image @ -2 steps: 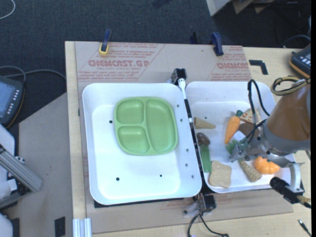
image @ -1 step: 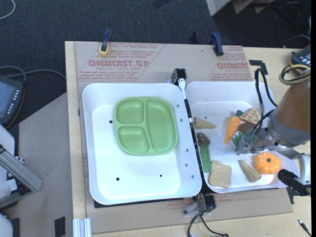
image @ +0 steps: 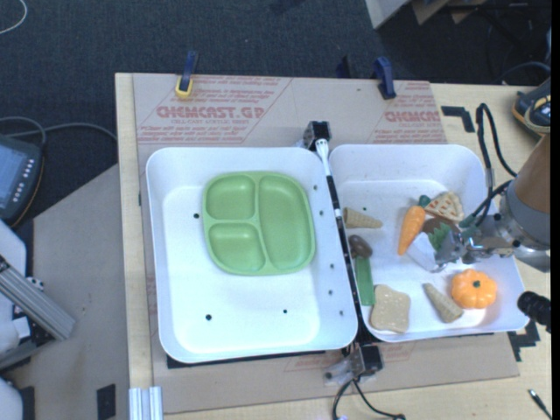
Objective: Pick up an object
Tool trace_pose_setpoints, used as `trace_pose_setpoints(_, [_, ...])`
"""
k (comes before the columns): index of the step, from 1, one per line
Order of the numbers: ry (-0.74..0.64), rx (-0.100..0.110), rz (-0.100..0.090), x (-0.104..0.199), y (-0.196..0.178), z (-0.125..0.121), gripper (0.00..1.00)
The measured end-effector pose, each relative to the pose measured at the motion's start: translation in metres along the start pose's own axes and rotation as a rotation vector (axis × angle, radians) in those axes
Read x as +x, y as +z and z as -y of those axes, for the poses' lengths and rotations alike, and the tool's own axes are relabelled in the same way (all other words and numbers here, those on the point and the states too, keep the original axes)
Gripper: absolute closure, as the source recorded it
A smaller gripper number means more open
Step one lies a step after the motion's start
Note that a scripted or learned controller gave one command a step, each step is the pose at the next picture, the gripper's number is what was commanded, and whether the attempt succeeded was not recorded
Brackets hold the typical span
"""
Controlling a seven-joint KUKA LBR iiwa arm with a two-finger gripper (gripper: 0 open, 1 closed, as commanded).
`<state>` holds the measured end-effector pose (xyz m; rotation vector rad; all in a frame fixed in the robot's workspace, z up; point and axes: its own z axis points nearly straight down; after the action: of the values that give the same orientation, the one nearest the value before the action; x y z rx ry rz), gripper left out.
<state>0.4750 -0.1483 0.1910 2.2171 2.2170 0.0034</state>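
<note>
The right bin holds several toy foods. An orange carrot lies near its middle, with a tan waffle piece just behind it to the right. A small orange pumpkin sits at the front right, beside a tan wedge. At the front left lies a bread slice. My gripper hangs low over the bin between the carrot and the pumpkin, just left of the grey arm. A pale object beneath it is partly hidden.
A green divided plate lies in the left bin. Along the right bin's left wall are a tan piece, a brown piece and a green strip. Cables run along the bench's right side.
</note>
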Motion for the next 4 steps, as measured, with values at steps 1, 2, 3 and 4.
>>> trace_pose_setpoints(1, [-0.001, 0.001, -0.001, 0.000, -0.036, -0.001, 1.00])
trace_pose_setpoints(2, [-0.006, 0.008, -0.006, 0.055, -0.040, 0.003, 1.00])
trace_pose_setpoints(3, [-0.005, 0.008, -0.005, 0.098, -0.036, -0.004, 1.00])
trace_pose_setpoints(4, [-0.006, 0.004, -0.004, 0.145, -0.043, -0.011, 1.00])
